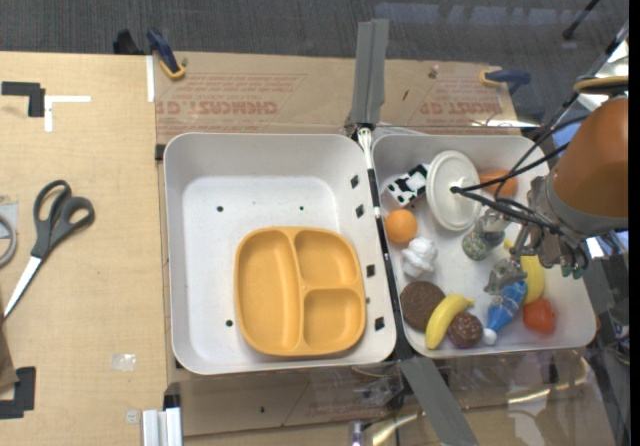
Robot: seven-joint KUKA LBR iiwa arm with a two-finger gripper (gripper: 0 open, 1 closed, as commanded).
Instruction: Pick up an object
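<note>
The gripper [500, 252] hangs low over the right bin [575, 339], its grey fingers reaching in from the arm [600, 169] at the right edge; whether they stand apart or closed I cannot tell, for they blur into the clutter beneath, and nothing can be made out clearly between them.

Just under and left of the fingertips sits a small greyish object [480, 239] — possibly a jar or figure, the view is too muddled to say; directly below lies a blue bottle [508, 306] with a white cap, tilted toward the bin's near wall; a yellow piece [533, 279] shows just right of it, and a red-orange ball [539, 316] beside that.

Further left in the same bin: a banana [446, 319] lying aslant, touching a dark brown round disc [421, 302] and a dark reddish ball [466, 331]; a white lumpy item [420, 256] above them; an orange [401, 225]; a black-and-white patterned thing [406, 187]; a white round lid-like dish [450, 190] — tilted against the far side.

The left bin [200, 234] holds a yellow divided tray [300, 291], well apart from the gripper; on the bench [80, 334] to the far left lie scissors [50, 224].
</note>
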